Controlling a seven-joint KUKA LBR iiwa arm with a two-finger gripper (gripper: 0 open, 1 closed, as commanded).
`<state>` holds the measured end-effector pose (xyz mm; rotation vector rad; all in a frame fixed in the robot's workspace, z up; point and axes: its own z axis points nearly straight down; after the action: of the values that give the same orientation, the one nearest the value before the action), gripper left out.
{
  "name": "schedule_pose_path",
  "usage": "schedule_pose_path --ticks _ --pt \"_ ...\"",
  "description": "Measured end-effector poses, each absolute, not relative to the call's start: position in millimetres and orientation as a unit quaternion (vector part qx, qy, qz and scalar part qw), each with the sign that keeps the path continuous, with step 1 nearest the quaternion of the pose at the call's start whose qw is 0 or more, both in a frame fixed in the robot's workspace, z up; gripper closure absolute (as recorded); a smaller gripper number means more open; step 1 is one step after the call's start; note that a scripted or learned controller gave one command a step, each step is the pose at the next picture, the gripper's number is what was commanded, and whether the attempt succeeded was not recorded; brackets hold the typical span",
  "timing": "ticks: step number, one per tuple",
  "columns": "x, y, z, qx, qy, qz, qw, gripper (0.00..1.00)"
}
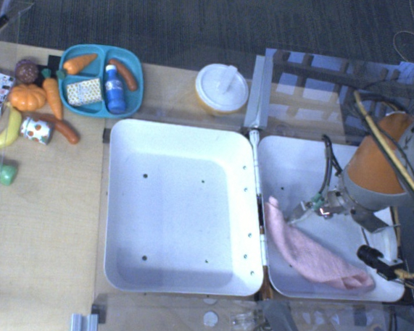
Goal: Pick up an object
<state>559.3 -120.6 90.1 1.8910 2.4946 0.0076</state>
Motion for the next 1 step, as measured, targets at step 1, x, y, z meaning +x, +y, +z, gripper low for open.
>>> schedule_pose_path --ticks 1 --pt "583.5 -90.3 90.1 0.523 0.853 0.0029 0.007 0.00"
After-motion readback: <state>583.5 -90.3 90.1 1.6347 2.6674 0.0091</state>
